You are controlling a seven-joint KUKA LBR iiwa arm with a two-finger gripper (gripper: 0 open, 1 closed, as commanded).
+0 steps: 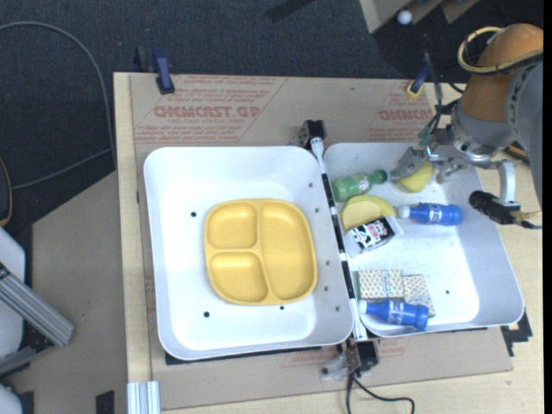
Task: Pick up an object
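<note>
My gripper [422,169] hangs over the far part of the right bin [483,266], reaching in from the upper right. A small yellow toy fruit [417,178] sits between its two fingers, which close on it from either side. Just left of it lies a green bottle [358,184]. A larger yellow banana-shaped piece [366,207] lies below that, and a blue bottle [434,214] lies to its right. I cannot tell whether the small fruit is off the bin floor.
A black-and-white packet [373,234], a checkered packet [393,285] and a second blue bottle [398,314] lie toward the right bin's near left. The left bin [172,188] bears a yellow divided plate [260,251]. A dark clamp [313,133] stands at the divider's far end.
</note>
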